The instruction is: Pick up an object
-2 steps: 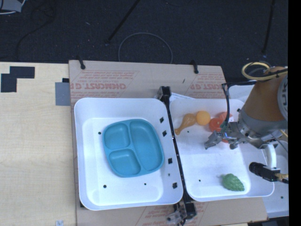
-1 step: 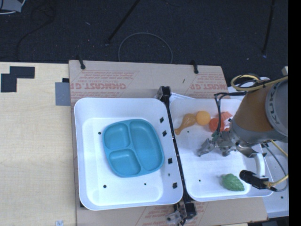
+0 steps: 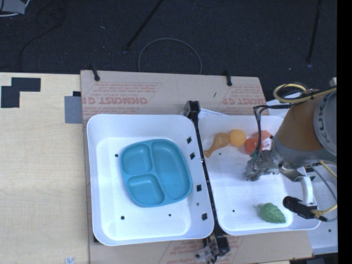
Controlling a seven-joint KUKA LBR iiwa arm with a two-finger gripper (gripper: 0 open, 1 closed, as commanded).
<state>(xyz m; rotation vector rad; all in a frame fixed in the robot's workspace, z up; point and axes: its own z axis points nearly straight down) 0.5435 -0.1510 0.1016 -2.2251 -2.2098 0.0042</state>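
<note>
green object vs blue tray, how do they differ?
Bin: the blue tray lies in the left bin; the green object lies in the right bin, near its front right corner.
Size: the tray is far larger, covering much of its bin's floor; the green object is a small lump.
Shape: the tray is flat with three compartments; the green object is bumpy and irregular.
Shared: both rest on a bin floor, apart from the hand.

Both white bins point(image 3: 104, 131) looked like smooth, glossy plastic. The blue divided tray point(image 3: 155, 172) was smooth matt plastic. At twelve o'clock lay printed brown cardboard point(image 3: 165, 92); the counter point(image 3: 38, 175) looked like pale wood.
</note>
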